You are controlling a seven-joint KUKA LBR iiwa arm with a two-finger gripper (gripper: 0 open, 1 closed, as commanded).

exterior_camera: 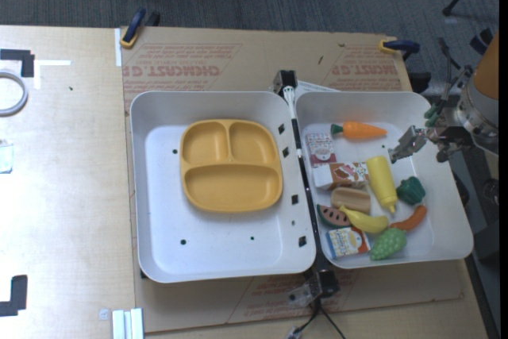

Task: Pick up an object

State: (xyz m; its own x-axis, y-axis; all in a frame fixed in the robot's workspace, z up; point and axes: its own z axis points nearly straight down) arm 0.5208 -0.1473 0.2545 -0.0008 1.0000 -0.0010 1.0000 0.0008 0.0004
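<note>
The right bin (pixel 444 246) holds several toy foods. An orange carrot (pixel 359 131) lies at the back and a yellow bottle (pixel 381 180) stands in the middle. A green broccoli (pixel 411 190), an orange pepper (pixel 409 218), a banana (pixel 365 220) and green grapes (pixel 387 244) crowd the front right. Small cartons (pixel 319 147) sit along the left side. My gripper (pixel 426 145) hangs over the bin's right part, above and behind the broccoli. It is open, with nothing between its fingers (pixel 408 144).
The left bin (pixel 159 250) carries a yellow divided plate (pixel 232 165). Both bins rest on a cardboard sheet (pixel 182 63) held by clamps (pixel 132 28). A tape roll (pixel 9 94) lies at the far left of the bench.
</note>
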